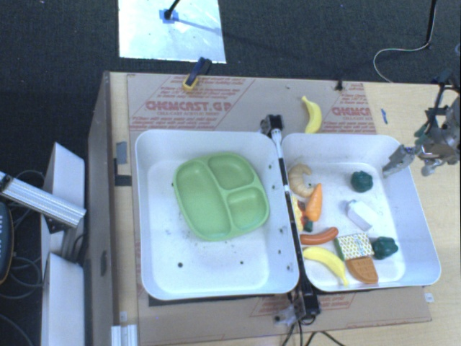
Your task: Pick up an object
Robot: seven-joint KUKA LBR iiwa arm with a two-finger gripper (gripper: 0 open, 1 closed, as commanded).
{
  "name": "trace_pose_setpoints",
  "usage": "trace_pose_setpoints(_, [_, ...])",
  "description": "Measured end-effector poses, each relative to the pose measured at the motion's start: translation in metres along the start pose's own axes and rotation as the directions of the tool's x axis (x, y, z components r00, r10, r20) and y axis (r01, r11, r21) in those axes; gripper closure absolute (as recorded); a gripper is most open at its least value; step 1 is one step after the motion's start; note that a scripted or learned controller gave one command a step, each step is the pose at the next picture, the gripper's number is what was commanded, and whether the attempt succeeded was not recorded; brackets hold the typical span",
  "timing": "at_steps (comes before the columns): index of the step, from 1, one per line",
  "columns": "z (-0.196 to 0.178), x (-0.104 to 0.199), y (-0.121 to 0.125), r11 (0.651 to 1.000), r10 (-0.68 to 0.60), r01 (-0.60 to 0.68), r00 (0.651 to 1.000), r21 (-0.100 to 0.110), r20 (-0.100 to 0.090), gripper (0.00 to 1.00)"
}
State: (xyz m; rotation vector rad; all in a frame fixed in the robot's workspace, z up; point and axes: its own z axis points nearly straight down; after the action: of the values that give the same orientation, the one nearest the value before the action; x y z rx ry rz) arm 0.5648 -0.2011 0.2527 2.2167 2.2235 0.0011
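Toy food lies heaped in the right bin [414,215], the green broccoli piece [361,181] nearest, just left of the fingers. Gripper [412,158] hangs over that bin's right rim, fingers spread and holding nothing, likely staged for a descent.

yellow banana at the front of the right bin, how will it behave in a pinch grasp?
The banana looks like smooth, glossy toy plastic, so probably stiff, light and slippery. Its curve may make it rock or swivel if pushed. The sausage lies close alongside, crowding one side.

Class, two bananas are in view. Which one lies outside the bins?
The banana on the board above the right bin; the other banana lies inside that bin, near its front edge.
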Motion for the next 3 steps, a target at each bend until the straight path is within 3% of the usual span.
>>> trace_pose_setpoints(1, [0.151, -0.003, -0.041, 1.000, 0.002, -0.002, 1.000, 0.005, -0.002, 0.00])
trace_pose_setpoints(2, [0.139, -0.004, -0.039, 1.000, 0.001, -0.001, 1.000, -0.002, 0.000, 1.00])
trace_pose_setpoints(3, [0.139, -0.004, -0.039, 1.000, 0.001, -0.001, 1.000, -0.002, 0.000, 0.00])
